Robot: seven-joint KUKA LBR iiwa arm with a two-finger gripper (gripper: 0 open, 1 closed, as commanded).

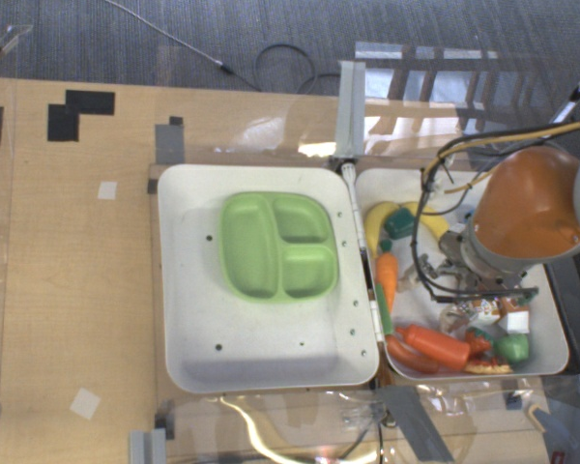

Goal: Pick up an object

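Toy food pile in the right bin (pixel 558 341) is what's up for grabs here, tbh no single target stands out. Closest to the divider there's a small carrot (pixel 387 280) standing lengthwise w/ its green end toward the near side, and up behind it a yellow banana (pixel 379 222) w/ a dark green chunk (pixel 399 224) sitting on or against it. Along the near wall of the bin lies a fat orange-red piece (pixel 437 345), looks like a bigger carrot or a sausage, can't say which. To the right of that is a jumble: smth red (pixel 478 342), a green lump (pixel 513 348) and a little white block (pixel 517 322) just above it.

The arm's orange band (pixel 527 206) hangs over the right half of that bin, wrist pointing down, cables looping around it. The gripper (pixel 474 296) is down low near the jumble, but the wrist covers most of it from this angle, so can't tell whether the jaws are apart or together, and I don't see anything clearly held.

Left bin (pixel 193 356) has just a light green divided plate (pixel 276 246), three compartments, lying flat roughly mid-bin, well apart from the arm.
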